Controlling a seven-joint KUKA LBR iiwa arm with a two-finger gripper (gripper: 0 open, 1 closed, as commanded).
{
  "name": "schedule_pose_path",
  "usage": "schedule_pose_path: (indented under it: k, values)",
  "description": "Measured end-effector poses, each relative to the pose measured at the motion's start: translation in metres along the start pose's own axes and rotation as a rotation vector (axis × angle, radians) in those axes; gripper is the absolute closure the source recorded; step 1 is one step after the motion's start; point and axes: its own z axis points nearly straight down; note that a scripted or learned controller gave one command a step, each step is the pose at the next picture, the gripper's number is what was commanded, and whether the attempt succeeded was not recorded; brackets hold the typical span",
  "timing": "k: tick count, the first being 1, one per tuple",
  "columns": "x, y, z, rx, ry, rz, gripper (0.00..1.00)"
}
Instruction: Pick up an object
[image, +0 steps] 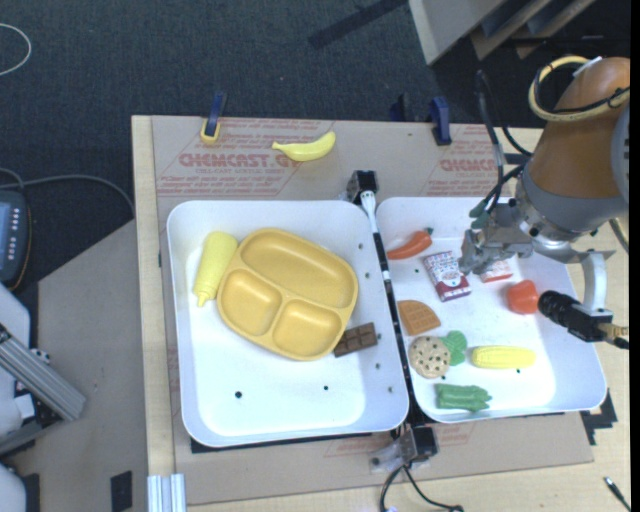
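Gripper (478, 258): low in right bin (585, 385); finger state cannot be told.
Red-white carton (447, 276): just left of, touching fingertips.

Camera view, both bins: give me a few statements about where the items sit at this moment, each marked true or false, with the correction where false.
1. The yellow divided plate lies in the left bin. True.
2. The banana lies in the right bin. False: it rests on the cardboard behind the left bin, outside both bins.
3. The gripper is above the right bin, next to the small red and white packet. True.
4. The cookie sits on the yellow plate. False: it lies in the right bin, beside the corn cob.
5. The chocolate bar is in the left bin, at the plate's edge. True.
6. The carrot lies in the left bin. False: it is in the right bin, near its far-left corner.
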Motion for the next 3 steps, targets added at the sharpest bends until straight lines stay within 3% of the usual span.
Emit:
schedule_pose_path:
  k: [3]
  values:
    - [0.162, 0.010, 0.015, 0.001, 0.001, 0.001, 1.00]
